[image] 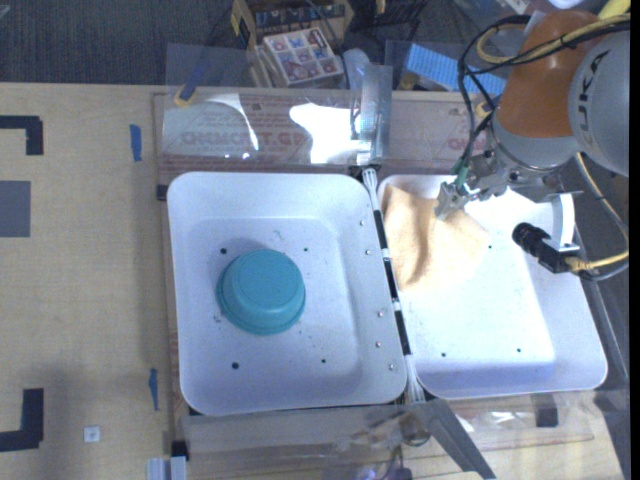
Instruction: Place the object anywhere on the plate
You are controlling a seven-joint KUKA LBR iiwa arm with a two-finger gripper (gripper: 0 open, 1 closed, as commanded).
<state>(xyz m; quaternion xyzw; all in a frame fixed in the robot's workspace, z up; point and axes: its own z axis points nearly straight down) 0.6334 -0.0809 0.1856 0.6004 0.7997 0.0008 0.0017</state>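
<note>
The wooden bench (pixel 80 268) carries two shallow white bins side by side: the left bin (pixel 190 208), the right bin (pixel 570 358), edges touching.

matt teal plastic plate (pixel 262 290), soft tan cloth (pixel 412 236)

Left bin: shallow white plastic bin (pixel 200 218) holding a round teal plate (pixel 262 290), which lies left of the bin's middle; small dark specks dot the floor around it.
Right bin: shallow white plastic bin (pixel 520 358) touching the left one along a shared rim; a pale tan crumpled cloth (pixel 415 233) lies in its upper-left corner.
Arm: grey arm with an orange band (pixel 545 78) reaching in from the right, above the right bin's far edge.
Claw: claw (pixel 447 200) low over the cloth's upper-right edge, at or just above the fabric; contact unclear.
Surface: light wooden surface (pixel 80 298) with black corner marks and blue tape strips.
</note>
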